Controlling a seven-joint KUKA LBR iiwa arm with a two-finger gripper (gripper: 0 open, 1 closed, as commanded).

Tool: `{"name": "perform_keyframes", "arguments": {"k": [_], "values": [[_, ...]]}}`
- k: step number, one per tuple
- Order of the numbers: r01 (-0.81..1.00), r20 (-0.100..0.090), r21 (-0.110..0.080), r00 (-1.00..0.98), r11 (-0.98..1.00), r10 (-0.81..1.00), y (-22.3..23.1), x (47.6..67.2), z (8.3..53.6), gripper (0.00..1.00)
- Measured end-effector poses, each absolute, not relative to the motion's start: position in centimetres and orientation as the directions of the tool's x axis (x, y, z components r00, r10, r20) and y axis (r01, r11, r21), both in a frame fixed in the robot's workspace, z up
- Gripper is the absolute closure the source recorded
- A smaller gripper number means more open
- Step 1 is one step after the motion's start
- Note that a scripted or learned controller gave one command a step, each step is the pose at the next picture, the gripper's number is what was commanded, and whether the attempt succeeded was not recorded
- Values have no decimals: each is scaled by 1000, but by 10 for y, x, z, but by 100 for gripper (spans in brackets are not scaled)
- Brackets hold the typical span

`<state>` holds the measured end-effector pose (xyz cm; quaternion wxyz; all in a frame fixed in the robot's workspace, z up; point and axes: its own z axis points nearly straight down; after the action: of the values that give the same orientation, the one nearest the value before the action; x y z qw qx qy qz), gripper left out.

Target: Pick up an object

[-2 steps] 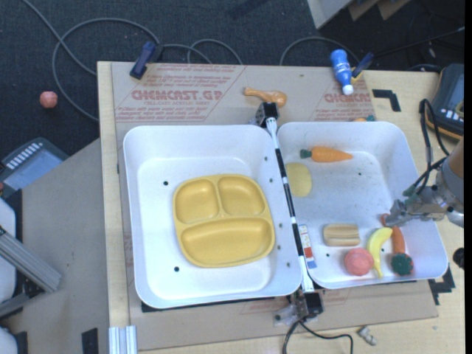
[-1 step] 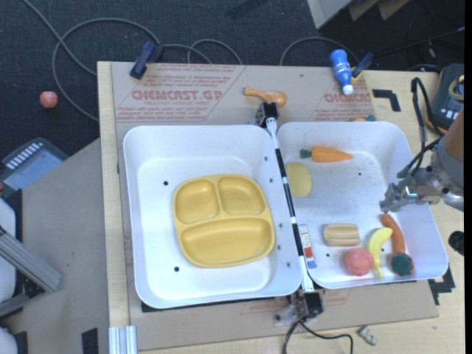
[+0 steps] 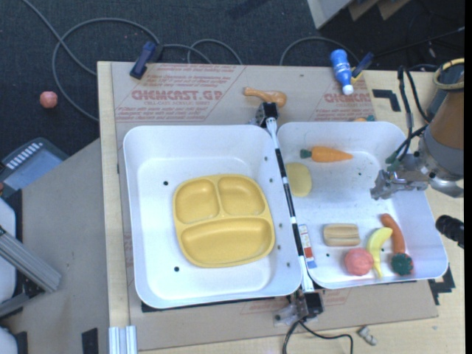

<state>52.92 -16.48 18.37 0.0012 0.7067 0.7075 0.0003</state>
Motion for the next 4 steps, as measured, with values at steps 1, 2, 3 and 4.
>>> {"name": "perform_keyframes", "arguments": {"k": [1, 2, 3, 4], "values": [[1000, 0, -2, 1, -1, 1000, -183, 520, 167, 100], [1000, -1, 2, -1, 1, 1000, -179, 531, 180, 100], [1000, 0, -2, 1, -1, 1000, -207, 514, 135, 100], [1000, 0, 1, -1, 1, 1000, -157, 492, 199, 100]]}}
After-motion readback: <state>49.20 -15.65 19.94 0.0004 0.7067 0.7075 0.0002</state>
